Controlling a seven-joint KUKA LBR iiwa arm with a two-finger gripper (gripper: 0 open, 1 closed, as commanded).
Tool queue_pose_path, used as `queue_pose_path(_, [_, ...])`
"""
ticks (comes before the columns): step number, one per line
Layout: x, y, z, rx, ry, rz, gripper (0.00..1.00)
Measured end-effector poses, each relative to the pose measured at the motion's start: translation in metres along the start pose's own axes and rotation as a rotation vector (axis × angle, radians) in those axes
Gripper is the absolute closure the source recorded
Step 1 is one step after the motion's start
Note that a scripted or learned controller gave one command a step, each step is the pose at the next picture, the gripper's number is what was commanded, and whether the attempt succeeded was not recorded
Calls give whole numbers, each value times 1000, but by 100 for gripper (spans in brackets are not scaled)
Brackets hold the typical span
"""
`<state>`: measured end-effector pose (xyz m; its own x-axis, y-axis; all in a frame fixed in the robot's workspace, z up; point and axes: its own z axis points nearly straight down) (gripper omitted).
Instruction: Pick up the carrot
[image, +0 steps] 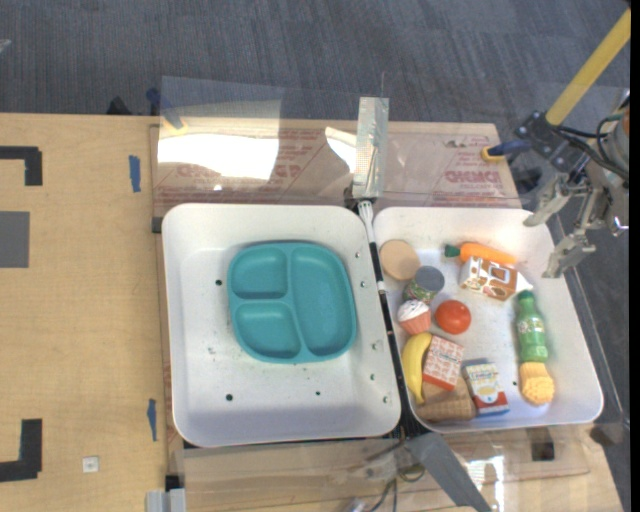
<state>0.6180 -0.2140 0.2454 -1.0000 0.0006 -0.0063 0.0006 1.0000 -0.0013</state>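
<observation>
The pale wooden table (80, 300) carries two shallow white plastic bins side by side, with dark carpeted floor (300, 40) beyond it and clear plastic sheeting (260, 150) taped behind the bins. The left bin (190, 330) holds a teal plastic divided plate (292, 300). The right bin (585, 380) is crowded with toy food — among it a green plastic bottle (531, 325), a yellow banana (415, 365), a red tomato (453, 317) and a small orange-and-white carton (487, 278).

The small orange toy carrot (486, 253) lies flat near the right bin's far edge, touching that carton, so the pick is not yet done. The grey metal tool (562, 258) hangs just over the bin's right rim, near the carrot but apart from it, with nothing in its grasp; how wide it stands I cannot tell. Reaching, closing and lifting all appear to remain.
</observation>
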Motion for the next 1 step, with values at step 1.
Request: queue_pose_path(1, [67,-5,144,1,-3,-144,0])
